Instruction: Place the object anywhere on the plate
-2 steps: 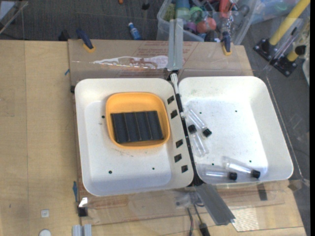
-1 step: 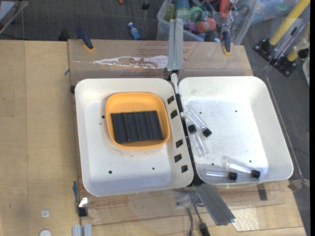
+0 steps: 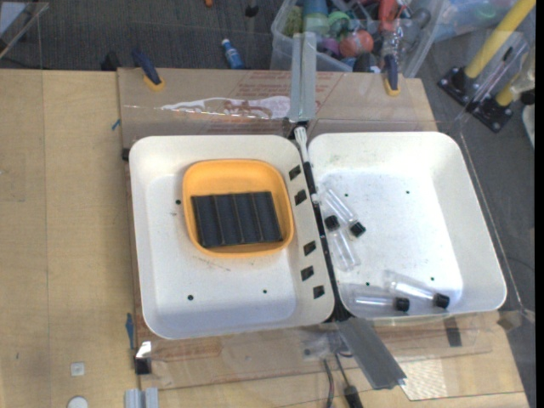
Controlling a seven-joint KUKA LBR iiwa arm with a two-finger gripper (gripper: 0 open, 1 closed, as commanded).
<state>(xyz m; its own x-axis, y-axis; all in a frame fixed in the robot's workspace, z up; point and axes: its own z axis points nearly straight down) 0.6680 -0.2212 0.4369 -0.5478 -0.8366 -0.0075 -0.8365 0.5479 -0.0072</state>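
Note:
An orange plate (image 3: 197,177) sits in the left bin (image 3: 161,262), toward its back. A dark ribbed rectangular block (image 3: 236,219) lies flat on the plate. In the right bin (image 3: 425,168) lie several clear plastic tubes with black caps: one (image 3: 340,213) near the left wall, another (image 3: 343,251) just below it, and two (image 3: 414,290) along the front edge.
A row of black clips (image 3: 304,228) runs along the divider between the two bins. A metal bar (image 3: 303,75) stands behind the bins at the middle. A clear tub of toys (image 3: 357,15) sits beyond the bench.

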